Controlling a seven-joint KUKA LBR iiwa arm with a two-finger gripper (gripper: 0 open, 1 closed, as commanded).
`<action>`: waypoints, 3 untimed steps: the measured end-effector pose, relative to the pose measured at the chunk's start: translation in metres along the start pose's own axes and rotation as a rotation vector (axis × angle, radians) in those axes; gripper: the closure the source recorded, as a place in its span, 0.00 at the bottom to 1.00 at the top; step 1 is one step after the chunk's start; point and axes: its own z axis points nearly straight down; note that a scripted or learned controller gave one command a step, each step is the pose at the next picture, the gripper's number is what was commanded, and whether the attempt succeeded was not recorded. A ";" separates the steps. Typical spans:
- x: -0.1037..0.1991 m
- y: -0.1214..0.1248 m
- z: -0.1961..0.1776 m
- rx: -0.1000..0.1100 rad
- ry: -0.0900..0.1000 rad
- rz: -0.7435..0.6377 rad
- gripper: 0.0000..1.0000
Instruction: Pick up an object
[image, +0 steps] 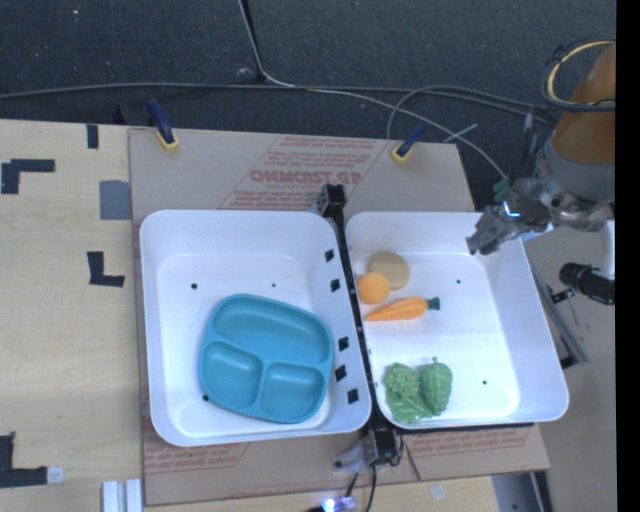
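The gripper (483, 241) hovered at the right bin's (520, 330) far corner, grasp unreadable, needing to descend toward the carrot (398, 309).

Two white bins (160, 300), one blue tray (265, 358), one carrot (398, 309), two green vegetables (418, 390).

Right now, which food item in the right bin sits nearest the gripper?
The beige round one, topmost in the right bin, nearest the gripper; orange ball, carrot, greens lie lower.
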 end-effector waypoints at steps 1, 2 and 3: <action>0.044 -0.012 0.000 0.005 0.002 -0.003 1.00; 0.096 -0.013 0.015 0.006 0.002 -0.004 1.00; 0.156 -0.027 0.027 0.007 0.003 -0.005 1.00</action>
